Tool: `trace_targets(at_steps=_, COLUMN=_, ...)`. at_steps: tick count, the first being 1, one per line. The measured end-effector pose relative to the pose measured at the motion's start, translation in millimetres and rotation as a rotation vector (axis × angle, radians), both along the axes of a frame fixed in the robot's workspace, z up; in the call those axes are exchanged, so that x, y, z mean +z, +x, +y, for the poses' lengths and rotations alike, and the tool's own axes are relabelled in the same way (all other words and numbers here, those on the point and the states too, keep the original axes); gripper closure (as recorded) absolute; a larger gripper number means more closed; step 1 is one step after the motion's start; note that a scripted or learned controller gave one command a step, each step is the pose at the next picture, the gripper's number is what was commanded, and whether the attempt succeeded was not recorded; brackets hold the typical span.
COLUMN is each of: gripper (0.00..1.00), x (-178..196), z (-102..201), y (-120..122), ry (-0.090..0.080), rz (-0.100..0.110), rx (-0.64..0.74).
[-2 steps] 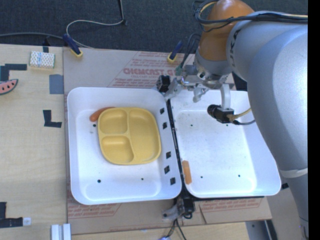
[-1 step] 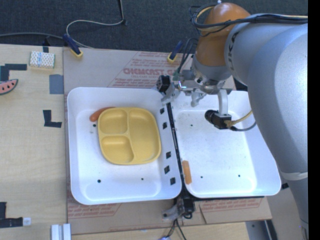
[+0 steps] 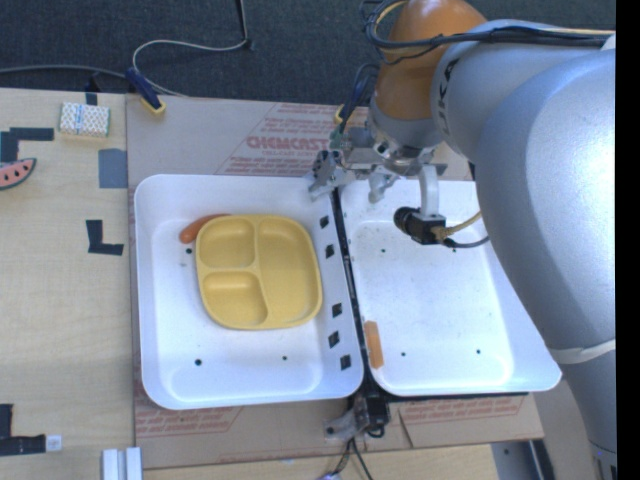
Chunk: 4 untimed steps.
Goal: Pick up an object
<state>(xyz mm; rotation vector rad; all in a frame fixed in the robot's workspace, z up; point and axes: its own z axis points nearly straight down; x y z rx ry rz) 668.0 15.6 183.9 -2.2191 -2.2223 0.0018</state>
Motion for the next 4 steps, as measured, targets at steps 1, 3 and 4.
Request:
trace_targets(at_steps=1, gripper=1.00, x=9.6, z=0.0, y=0.0, ry=-0.001, rz=0.001, rx=0.001)
trace_targets(at_steps=3, gripper=1.00, x=18.8, z=0.3, y=0.0, ry=-0.002, rz=0.002, rx=0.002)
trace_targets(at_steps=4, gripper=0.00, x=18.7, z=0.1, y=-0.1, ry=-0.002, rz=0.002, rx=0.002)
